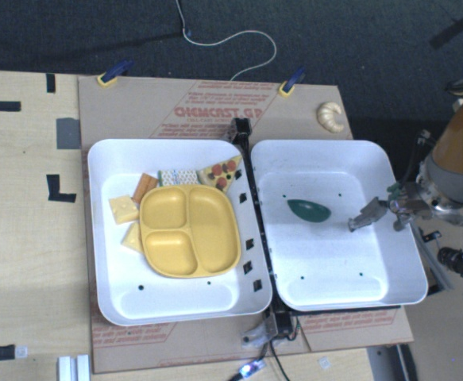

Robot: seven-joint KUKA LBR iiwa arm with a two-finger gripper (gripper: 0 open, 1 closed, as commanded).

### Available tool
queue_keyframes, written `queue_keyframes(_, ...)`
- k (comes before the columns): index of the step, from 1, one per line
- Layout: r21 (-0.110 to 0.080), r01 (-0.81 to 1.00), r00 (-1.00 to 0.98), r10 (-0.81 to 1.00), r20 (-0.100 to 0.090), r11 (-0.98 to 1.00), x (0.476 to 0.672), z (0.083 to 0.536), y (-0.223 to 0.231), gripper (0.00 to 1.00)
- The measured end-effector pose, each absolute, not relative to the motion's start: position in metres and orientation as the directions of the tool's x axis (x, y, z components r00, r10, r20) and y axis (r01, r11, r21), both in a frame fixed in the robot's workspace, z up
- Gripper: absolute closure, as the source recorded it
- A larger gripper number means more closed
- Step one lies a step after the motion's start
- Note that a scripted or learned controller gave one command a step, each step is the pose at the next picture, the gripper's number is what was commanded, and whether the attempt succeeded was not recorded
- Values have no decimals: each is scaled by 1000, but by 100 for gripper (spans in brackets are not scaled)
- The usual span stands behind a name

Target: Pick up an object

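Observation:
A small dark green object lies on the floor of the right bin, left of its middle. My gripper hangs over the right part of that bin, a short way to the right of the green object and apart from it. Nothing shows held in it. The grey arm with its orange band comes in over the bin's right rim.
The left bin holds a yellow divided plate with several small flat food-like pieces around its top and left. A pale rounded object sits on the cardboard behind the right bin. A white cable loops at the back.

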State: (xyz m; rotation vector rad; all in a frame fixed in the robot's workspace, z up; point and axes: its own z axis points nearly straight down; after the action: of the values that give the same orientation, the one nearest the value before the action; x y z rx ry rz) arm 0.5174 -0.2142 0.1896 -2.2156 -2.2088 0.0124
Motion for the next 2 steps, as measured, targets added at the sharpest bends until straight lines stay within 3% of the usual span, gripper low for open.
queue_keyframes(1,-2,1000,-1,1000,0,1,521,197,-214,0)
queue_keyframes(2,-8,1000,-1,1000,2,1,518,132,-212,0)
